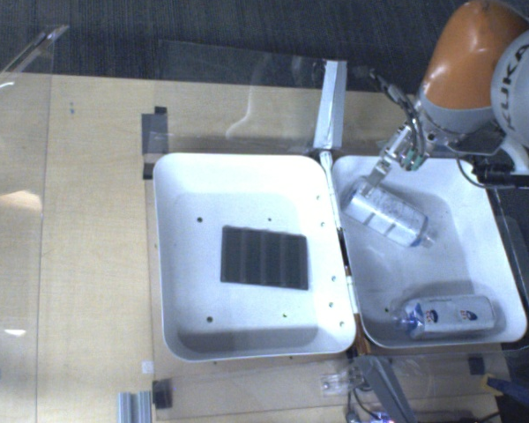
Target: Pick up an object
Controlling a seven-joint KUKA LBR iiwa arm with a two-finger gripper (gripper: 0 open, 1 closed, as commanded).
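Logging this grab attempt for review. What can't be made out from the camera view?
- Gripper: small and blurred in the camera view; whether it grips the clear bottle cannot be told.
- Arm: cut off by the top and right edges.
- Clear bottle: see-through against the right bin, so its outline is faint.
- Tube-like item by the right bin's front wall: print too small to read.
- Dark ribbed pad in the left bin: material unclear.

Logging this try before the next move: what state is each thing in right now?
Clear plastic bottle: lying on its side in the right bin, near its far left corner.
Tube-shaped pack: lying flat along the right bin's near wall.
Dark ridged pad: flat in the left bin.
Claw: above the bottle's end.
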